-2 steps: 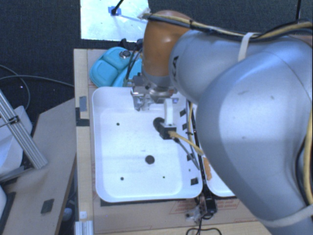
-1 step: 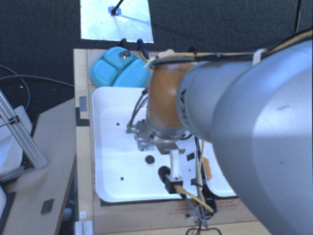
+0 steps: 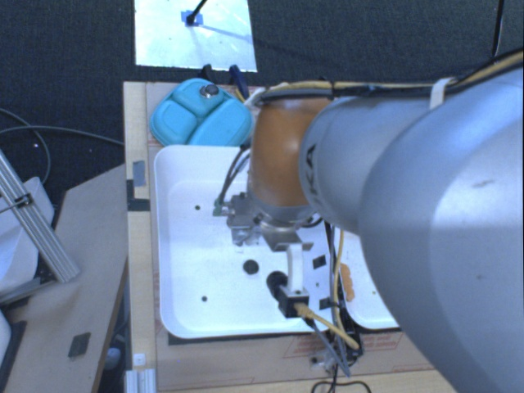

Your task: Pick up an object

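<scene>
The grey arm with its orange band [image 3: 282,150] reaches over the left white bin [image 3: 176,219] and covers most of the right side of the view. Its gripper [image 3: 246,229] hangs low over the middle of that bin, seen as a grey metal block under the wrist. A small round black thing [image 3: 250,266] lies on the bin floor just in front of the gripper, apart from it. An orange-brown object [image 3: 346,282] shows partly in the right bin, beside the arm's cables.
A light blue moulded container [image 3: 201,117] sits behind the left bin's back rim. A shiny pale sheet [image 3: 192,23] lies farther back. A wooden side table [image 3: 82,268] and metal rails [image 3: 33,228] stand at the left.
</scene>
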You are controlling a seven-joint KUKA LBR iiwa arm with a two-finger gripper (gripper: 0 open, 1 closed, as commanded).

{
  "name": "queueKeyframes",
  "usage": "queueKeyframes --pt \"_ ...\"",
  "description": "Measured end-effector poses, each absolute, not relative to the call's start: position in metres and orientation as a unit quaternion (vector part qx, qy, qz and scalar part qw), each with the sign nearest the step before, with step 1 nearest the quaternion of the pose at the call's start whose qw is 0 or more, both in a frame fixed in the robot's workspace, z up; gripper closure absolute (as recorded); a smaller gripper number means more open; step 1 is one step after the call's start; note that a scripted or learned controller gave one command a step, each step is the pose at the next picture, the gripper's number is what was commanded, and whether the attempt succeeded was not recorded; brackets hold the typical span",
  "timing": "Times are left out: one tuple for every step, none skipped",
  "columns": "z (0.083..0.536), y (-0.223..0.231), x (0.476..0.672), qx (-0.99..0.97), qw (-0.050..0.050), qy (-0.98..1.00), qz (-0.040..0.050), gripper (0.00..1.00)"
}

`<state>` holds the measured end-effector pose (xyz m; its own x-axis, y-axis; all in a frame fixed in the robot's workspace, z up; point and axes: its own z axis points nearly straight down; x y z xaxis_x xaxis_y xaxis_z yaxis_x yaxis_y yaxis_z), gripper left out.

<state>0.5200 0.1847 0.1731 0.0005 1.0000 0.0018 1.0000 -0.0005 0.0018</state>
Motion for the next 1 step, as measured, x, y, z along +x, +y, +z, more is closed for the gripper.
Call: queueKeyframes --pt "0.2035 0.0801 0.5828 -0.71 -0.005 -0.704 -0.0013 1.0"
